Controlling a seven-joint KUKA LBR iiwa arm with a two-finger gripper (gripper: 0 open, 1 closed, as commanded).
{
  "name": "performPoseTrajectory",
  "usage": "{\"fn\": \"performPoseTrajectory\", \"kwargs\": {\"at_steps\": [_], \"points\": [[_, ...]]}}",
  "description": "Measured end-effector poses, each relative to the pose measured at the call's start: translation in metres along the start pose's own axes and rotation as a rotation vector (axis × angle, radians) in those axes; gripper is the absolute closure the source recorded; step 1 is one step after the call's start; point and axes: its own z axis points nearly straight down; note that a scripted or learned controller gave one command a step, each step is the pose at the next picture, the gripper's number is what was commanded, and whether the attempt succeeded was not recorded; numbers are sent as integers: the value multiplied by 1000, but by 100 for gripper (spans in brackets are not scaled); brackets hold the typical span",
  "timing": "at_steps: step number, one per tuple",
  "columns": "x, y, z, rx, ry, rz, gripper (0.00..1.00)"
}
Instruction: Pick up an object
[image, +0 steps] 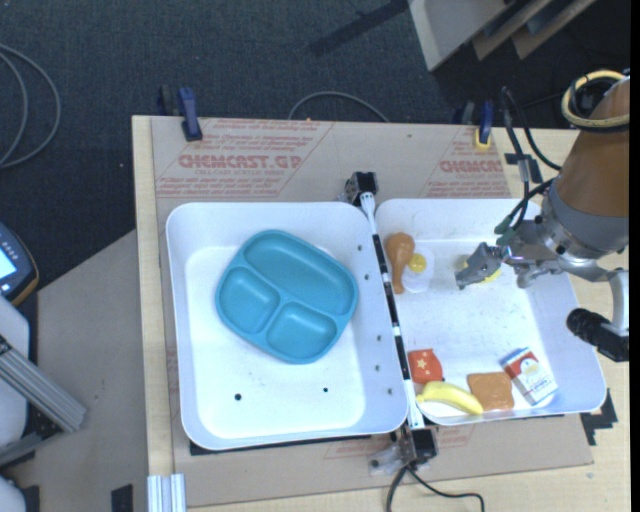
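My gripper (478, 268) hangs over the upper middle of the right bin (560, 330), reaching in from the right. A small yellow bit (490, 277) shows right at its tip, and its grip on that is unclear. To the left of the gripper, near the bin's left wall, lie a brown drumstick-shaped piece (400, 253), a small yellow piece (416, 264) and a pale cup (415, 284). Along the front edge sit a red cube (424, 364), a banana (447, 400), a brown toast slice (489, 391) and a small carton (529, 375).
A blue divided plate (287, 295) lies in the left bin (200, 400). The divider between the bins (388, 310) runs front to back. A black knob (600, 335) juts over the right bin's right rim. Cables hang behind the arm.
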Motion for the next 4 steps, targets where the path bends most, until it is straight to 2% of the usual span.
{"fn": "performPoseTrajectory", "kwargs": {"at_steps": [1, 2, 3, 4], "points": [[-15, 24, 156, 3, -1, 1, 0], [-66, 93, 96, -13, -7, 0, 0], [-69, 101, 148, 2, 0, -1, 0], [-69, 102, 134, -4, -2, -1, 100]]}}
